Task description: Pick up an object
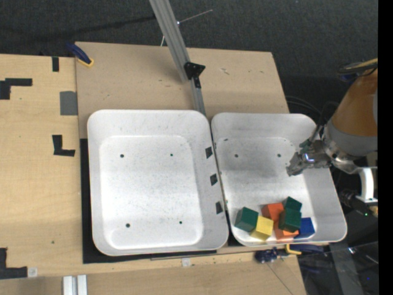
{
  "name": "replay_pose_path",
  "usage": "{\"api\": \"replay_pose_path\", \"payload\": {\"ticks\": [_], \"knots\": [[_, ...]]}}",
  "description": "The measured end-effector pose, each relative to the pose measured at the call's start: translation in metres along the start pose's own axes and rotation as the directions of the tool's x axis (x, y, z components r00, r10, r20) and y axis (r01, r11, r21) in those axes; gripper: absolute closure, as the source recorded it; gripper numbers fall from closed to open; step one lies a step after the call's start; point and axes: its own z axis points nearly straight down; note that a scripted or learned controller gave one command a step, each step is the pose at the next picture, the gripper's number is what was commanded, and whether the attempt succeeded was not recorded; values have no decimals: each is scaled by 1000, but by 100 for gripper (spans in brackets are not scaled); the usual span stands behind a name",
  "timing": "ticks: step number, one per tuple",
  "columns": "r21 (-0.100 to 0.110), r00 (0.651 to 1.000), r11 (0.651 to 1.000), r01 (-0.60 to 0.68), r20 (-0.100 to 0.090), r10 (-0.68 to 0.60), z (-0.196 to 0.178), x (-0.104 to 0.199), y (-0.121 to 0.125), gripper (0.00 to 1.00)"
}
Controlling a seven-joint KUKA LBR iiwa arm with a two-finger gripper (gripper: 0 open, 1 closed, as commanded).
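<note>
A: Start at the left. What sits on the bench (37, 183)?

B: Bare pale wood with a few black marks and a grey patch near its left edge. A small blue and yellow clamp (80, 53) lies near the far left corner of the brown board (245, 78) under the bins.

A: And the bins?

B: The left bin (98, 183) is a shallow white tray, speckled, with four small dark dots on its floor. A grey metal pole (169, 23) slants down from the top edge to the gap between the two bins, with a black bracket (194, 70) on it.

A: The right bin (258, 128)?

B: All the blocks are bunched at its near edge, toward the near right corner. From the left: a green block (247, 219), a yellow block (264, 227) just beside it, an orange block (273, 211) behind, then a dark green block (292, 212) standing taller, with a blue block (306, 227) at the right end. (They touch or overlap; I cannot separate every one.)

A: Where is the gripper (297, 165)?

B: At the right bin's right edge, about midway along it, well apart from the blocks. The grey arm (353, 137) with its orange band comes in from the right.

A: Is the claw wide or narrow?

B: I cannot tell; it is a small, blurred metal shape. Nothing is seen between its tips.
</note>
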Motion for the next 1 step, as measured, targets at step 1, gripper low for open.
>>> {"api": "replay_pose_path", "payload": {"ticks": [1], "knots": [[-2,1000,1000,1,2,-1,-53,0,2,100]]}}
